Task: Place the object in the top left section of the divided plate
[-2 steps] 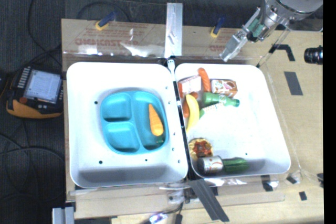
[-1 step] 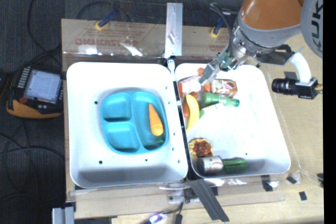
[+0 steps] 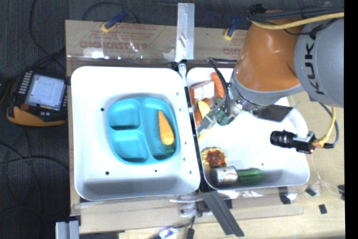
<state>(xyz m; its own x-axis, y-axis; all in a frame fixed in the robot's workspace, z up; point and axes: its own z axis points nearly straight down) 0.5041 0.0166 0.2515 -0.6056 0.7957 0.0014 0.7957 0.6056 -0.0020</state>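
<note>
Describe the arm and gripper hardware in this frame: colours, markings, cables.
The arm is grey with a broad orange band above the wrist and dark KUKA lettering on the grey shell. A yellow cable and black leads run along its top. The gripper is a small dark and metallic unit with green parts.

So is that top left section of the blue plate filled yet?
No. The top left section of the blue plate is bare; a carrot lies in the right section.

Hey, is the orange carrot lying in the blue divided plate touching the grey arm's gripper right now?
Apart. The camera view shows the orange carrot lying in the blue divided plate in the left white bin, while the gripper is over the right bin, across the divider.
</note>
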